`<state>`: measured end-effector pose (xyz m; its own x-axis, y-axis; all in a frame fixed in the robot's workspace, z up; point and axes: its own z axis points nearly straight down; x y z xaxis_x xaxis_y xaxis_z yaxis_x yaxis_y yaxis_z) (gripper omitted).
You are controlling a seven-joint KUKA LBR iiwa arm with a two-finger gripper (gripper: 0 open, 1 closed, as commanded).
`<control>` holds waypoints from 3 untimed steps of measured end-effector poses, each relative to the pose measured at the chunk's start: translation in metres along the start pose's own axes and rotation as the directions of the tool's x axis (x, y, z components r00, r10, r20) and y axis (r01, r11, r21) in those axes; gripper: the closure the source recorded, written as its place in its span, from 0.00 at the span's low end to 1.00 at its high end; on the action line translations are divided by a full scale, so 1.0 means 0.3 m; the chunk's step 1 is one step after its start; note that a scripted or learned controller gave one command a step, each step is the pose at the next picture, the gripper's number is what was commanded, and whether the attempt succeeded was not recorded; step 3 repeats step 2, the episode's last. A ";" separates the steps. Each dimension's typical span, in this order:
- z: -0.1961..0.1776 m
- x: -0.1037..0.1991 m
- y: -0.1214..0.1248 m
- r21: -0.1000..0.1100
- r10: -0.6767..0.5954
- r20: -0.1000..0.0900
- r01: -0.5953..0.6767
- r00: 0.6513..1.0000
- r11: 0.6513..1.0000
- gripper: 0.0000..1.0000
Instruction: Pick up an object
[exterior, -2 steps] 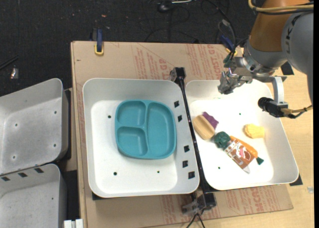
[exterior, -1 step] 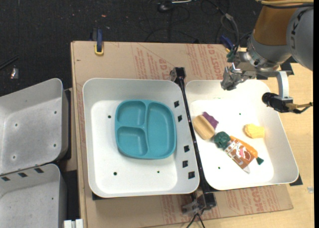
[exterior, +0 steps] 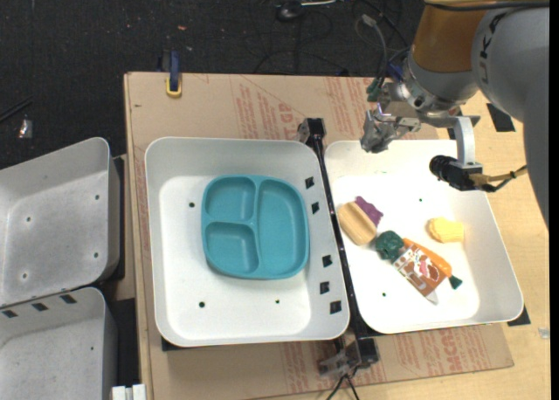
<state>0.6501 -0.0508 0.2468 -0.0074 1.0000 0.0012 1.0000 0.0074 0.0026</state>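
The right bin (exterior: 489,302) holds several small items. A tan bun-shaped piece (exterior: 356,223) lies by its left wall, with a purple piece (exterior: 371,210) touching its far side. A dark green lump (exterior: 389,244) sits beside an orange and brown packet (exterior: 423,270). A yellow block (exterior: 446,231) lies apart to the right. My gripper (exterior: 379,136) hangs over the bin's far left corner, well above and behind the items, with nothing seen in it.
The left bin (exterior: 175,302) carries a teal divided plate (exterior: 255,226). A black divider (exterior: 330,232) runs between the bins. A black fitting with a cable (exterior: 454,169) sits at the right bin's far side. Grey trays (exterior: 52,215) lie off the bench to the left.
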 end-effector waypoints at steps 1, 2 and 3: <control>0.033 0.157 0.020 0.002 0.000 0.000 0.000 1.000 1.000 1.00; 0.064 0.316 0.014 0.004 0.000 0.000 0.000 1.000 1.000 1.00; 0.064 0.316 0.014 0.004 0.000 0.000 0.000 1.000 1.000 1.00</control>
